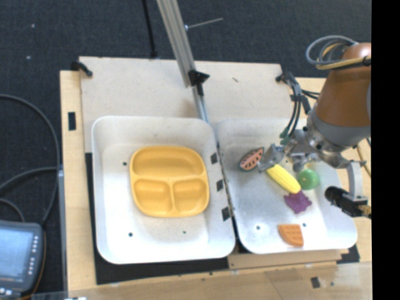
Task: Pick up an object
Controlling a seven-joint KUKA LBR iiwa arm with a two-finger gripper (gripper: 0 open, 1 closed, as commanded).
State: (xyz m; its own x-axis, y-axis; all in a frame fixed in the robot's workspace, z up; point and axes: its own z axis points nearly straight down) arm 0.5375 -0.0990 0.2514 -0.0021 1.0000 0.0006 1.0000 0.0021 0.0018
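A dark grey carpet lies all around a light wooden bench (125,86), and a thin metal pole (177,33) leans in from the top and ends between the bins. Two shallow white bins sit side by side on the bench. The left bin (109,230) holds one thing, a yellow plate (169,180) with three sections, near its middle. The right bin (262,230) holds five small toys: one slice of watermelon (251,159) near its left edge, one yellow corn cob (283,179) lying slanted in the middle, one green ball (308,179) just beside the corn, one purple piece (298,201) just below those two, and one orange piece (291,234) near the bottom edge. The grey arm with its orange band (342,99) comes in from the right, and part of it is cut off at the side. The gripper (284,155) hangs over the top end of the corn (it is small and dark, so I cannot tell if its claw is spread or pinching). A grey screen (19,255) pokes in at the bottom left corner, cut off by the edge, and black cables (37,114) curl over the carpet.
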